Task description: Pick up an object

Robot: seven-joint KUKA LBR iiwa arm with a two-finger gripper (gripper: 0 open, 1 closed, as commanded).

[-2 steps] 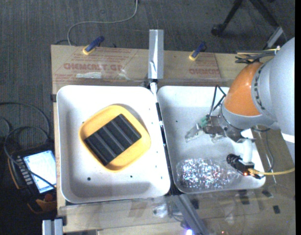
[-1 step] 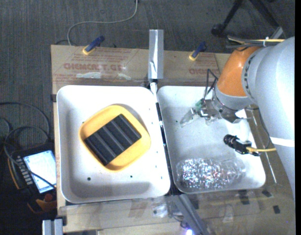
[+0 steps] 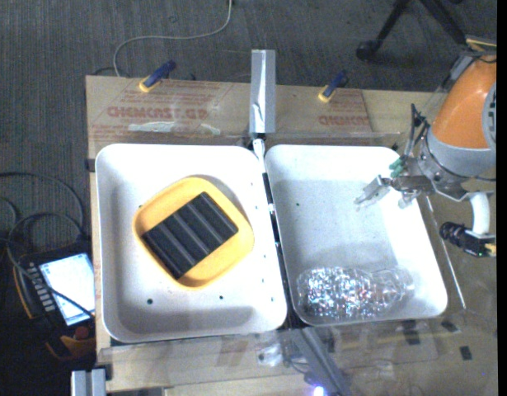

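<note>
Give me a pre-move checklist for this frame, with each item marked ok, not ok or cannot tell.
1. A target lies in the bins: ok. The yellow and black object sits in the left bin, the clear crinkled bottle in the right bin.
2. Gripper over a bin: ok, above the right bin's upper right part.
3. Gripper lined up over a target: not ok; the bottle lies nearer the front wall.
4. Nothing held: ok, no object between the fingers.
5. Finger opening: cannot tell.
6. Bottle upright: not ok, it lies on its side.

Even, fairly bright overhead light washes out the white bins (image 3: pixel 113 221), soft shadows pool inside them, and the whole frame is slightly grainy and soft.
</note>
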